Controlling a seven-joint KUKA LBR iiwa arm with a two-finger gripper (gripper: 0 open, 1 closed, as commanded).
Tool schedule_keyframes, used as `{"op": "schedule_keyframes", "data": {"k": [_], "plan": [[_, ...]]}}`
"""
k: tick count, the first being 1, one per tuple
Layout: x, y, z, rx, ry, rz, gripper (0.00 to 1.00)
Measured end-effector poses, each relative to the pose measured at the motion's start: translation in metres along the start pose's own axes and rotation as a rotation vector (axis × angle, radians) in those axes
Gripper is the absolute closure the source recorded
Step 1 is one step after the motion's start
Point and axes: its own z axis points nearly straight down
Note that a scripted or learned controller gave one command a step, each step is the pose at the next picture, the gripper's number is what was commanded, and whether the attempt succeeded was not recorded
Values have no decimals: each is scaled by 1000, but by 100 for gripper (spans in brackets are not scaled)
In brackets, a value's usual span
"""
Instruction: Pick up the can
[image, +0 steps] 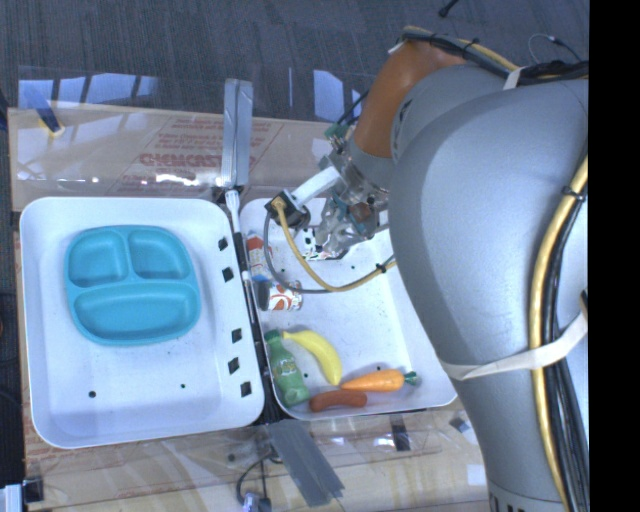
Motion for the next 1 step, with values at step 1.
{"op": "schedule_keyframes", "data": {"k": [1], "plan": [[-73,62,-29,2,-1,-141,0]]}}
